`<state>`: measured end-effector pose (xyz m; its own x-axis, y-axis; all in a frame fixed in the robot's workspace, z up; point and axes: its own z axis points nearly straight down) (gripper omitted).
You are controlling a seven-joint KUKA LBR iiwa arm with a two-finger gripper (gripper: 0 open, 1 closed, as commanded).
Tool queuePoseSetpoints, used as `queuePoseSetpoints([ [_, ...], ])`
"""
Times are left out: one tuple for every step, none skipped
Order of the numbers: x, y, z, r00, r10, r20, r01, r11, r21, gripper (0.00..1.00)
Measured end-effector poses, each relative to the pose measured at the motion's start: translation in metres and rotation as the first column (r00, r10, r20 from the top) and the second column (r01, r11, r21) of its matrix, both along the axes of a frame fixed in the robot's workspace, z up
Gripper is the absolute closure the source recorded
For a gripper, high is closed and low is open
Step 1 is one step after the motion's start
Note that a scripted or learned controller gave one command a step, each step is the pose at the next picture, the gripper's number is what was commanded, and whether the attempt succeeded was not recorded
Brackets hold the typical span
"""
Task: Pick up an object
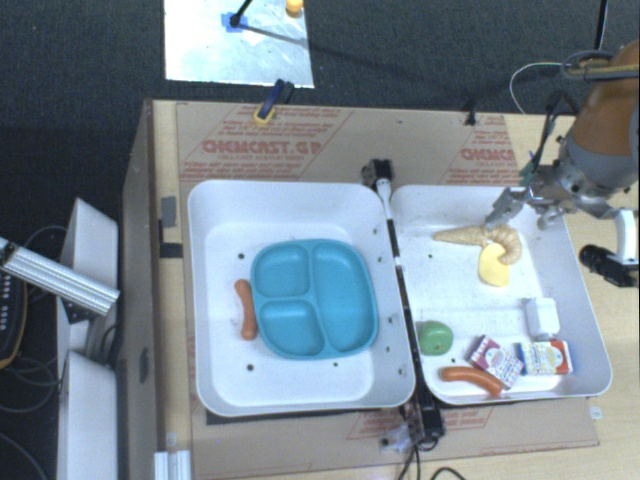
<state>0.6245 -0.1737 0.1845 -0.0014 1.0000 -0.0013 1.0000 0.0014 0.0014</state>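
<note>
i am looking down on the desk point(300, 128), which is carrying two white bins side by side. the arm point(605, 118) is reaching in over the desk's right edge, and the hand point(520, 203) is hanging at the far right part of the right bin point(595, 368), above the bin's far edge. i cannot tell how the hand is set, since its tip is small and blurred, and i am seeing nothing gripped in it. just below the hand, a tan cone-shaped piece point(462, 235) is lying on its side and pointing toward the divider between the bins, with a curled tan pastry point(510, 243) at its thick end. a yellow piece point(492, 266) is sitting touching the pastry on its near side. toward the right wall a small white block point(542, 317) is resting. along the near edge of that bin, a green round object point(435, 338) is sitting by the divider, an orange sausage point(470, 376) is lying in front of it, and two small printed cartons point(497, 359) point(546, 356) are lying side by side toward the near right corner. in the left bin point(215, 218), a blue divided plate point(313, 298) is sitting at the middle, and a second orange sausage point(245, 309) is lying just beside the plate's left rim.
</note>
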Motion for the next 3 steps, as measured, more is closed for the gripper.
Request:
queuePoseSetpoints([
  [0.004, -0.01, -0.054, 1.0, 0.0, -0.001, 0.0, 1.0, 0.001, 0.0],
  [-0.01, -0.004, -0.07, 1.0, 0.0, 0.0, 0.0, 1.0, 0.001, 0.0],
  [-0.014, -0.013, -0.09, 1.0, 0.0, 0.0, 0.0, 1.0, 0.0, 0.0],
])
